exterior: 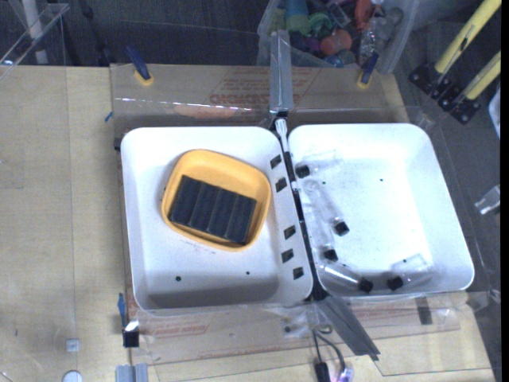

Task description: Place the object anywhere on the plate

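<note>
The clear tub of colourful toys [338, 14] is cut off by the top edge.

No text, label or number can be read here. Faint reddish print runs across the clear sheet [238, 82] behind the bins [143, 213], but it is too blurred to make out.

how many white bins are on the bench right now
2. The left bin holds a yellow plate with a dark ribbed object lying on it. The right bin sits beside it, the two meeting along a central divider.
</note>
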### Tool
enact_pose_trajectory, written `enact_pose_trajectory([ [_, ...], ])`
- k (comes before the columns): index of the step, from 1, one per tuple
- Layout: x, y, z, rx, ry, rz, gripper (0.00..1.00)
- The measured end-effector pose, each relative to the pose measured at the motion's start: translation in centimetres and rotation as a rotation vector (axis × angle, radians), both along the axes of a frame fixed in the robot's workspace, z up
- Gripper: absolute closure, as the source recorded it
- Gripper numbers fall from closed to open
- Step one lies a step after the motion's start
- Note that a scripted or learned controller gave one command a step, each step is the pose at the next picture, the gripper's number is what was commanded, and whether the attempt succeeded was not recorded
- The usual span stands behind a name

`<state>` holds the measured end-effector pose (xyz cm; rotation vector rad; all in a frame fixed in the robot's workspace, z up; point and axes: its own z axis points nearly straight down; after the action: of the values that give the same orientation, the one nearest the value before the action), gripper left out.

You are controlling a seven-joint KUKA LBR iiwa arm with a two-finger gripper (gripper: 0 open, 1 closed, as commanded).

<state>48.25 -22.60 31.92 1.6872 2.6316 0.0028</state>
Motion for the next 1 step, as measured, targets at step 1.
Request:
enact_pose_trajectory([
  [1,0.12,-0.08,1.06,-0.003,-0.006,-0.001,1.00],
])
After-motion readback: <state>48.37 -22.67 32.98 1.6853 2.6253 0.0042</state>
